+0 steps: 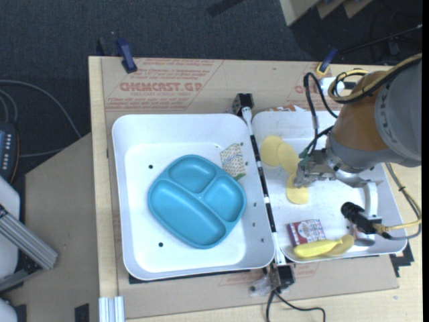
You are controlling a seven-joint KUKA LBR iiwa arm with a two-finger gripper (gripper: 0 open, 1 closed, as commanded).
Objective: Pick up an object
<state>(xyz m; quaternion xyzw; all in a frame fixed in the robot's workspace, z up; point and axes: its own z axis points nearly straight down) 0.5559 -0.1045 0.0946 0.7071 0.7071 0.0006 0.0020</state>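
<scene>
- The gripper (303, 174) is seen low in the right bin (268, 127), right of frame centre, directly over pale yellow pieces; whether anything is gripped cannot be told.
- Just below the gripper, a pale yellow round piece (297, 194) is found on the bin floor, touching or nearly touching it.
- Up and to the left, two more pale yellow discs (276, 151) are overlapped near the bin's left wall.
- Toward the lower right of the frame, a small red-and-white packet (306, 231) is placed, with a banana (323, 248) just below it along the bin's lower rim.
- In the left bin (120, 139), a blue divided plate (195, 200) is set centrally.
- A small patterned packet (232, 159) is seen at the plate's upper right edge.
</scene>
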